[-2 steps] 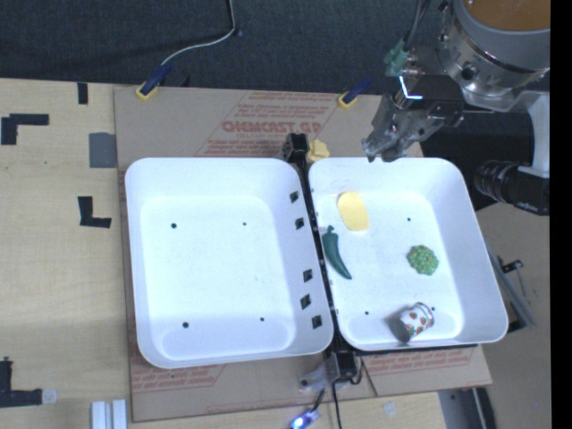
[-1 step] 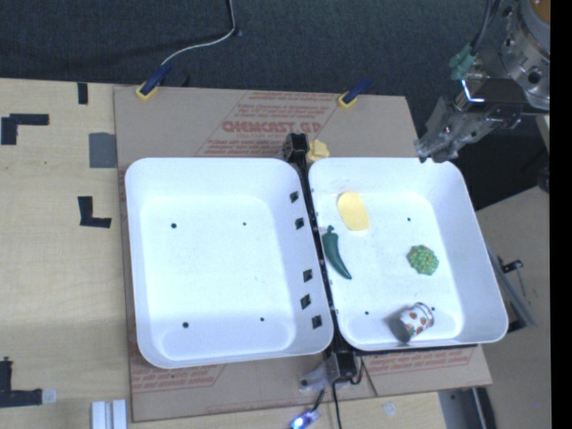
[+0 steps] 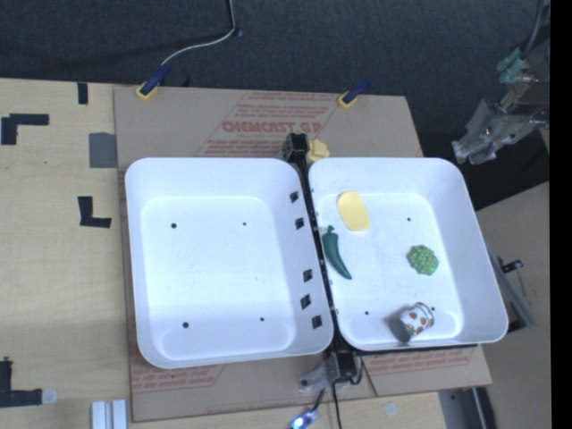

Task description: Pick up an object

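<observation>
in the right bin (image 3: 447, 181), four loose objects lie apart from one another. a yellow oval piece (image 3: 353, 211) rests flat toward the upper left of the floor. just below it, a dark green pepper-shaped item (image 3: 336, 254) lies close against the dividing wall, tip pointing down-right. a small green knobbly cluster (image 3: 423, 259) sits toward the right side. a small cup-like object with white, grey and orange markings (image 3: 412, 320) lies tipped over near the lower rim. the left bin (image 3: 143, 239) adjoins it, the two walls touching. the gripper (image 3: 487, 137) hangs outside the bins, above and beyond the right bin's upper right corner, touching none of the objects; its state cannot be told.
</observation>
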`<action>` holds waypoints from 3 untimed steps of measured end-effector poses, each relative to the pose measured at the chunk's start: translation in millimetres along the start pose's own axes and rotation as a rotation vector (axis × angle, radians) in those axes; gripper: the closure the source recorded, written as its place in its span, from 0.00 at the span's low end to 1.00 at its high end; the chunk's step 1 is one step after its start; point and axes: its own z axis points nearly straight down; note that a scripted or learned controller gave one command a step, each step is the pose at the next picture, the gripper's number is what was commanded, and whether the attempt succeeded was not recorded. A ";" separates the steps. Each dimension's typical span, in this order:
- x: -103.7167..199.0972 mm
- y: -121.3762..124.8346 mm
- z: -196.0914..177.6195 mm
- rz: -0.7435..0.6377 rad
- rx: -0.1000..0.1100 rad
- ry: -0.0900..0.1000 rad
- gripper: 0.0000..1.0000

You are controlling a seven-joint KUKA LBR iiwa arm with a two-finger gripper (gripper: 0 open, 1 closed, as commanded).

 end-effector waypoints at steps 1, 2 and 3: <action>-68.0 0.1 0.2 0.002 0.000 -0.001 1.00; -153.2 0.6 0.3 0.001 -0.001 -0.002 1.00; -150.5 0.3 101.4 -0.003 0.010 0.004 1.00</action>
